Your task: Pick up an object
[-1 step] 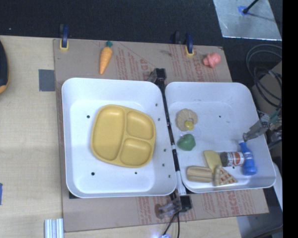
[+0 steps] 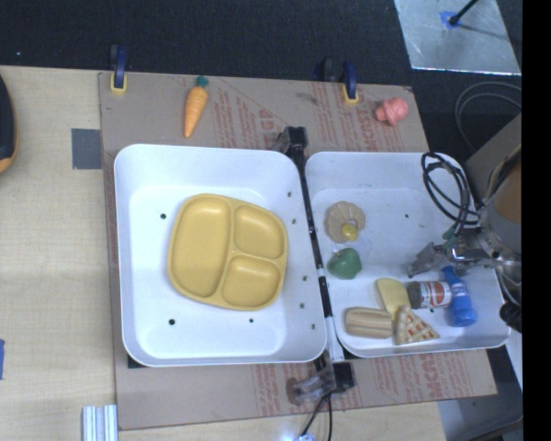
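At the frame's right edge, the metal two-finger gripper [image 2: 438,255] hangs with jaws spread above the small red-labelled bottle with blue cap [image 2: 438,294], seemingly positioned for grasping.

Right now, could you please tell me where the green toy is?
The green toy lies in the right bin, near its left wall, just below the round tan pastry and above the hot dog bun.
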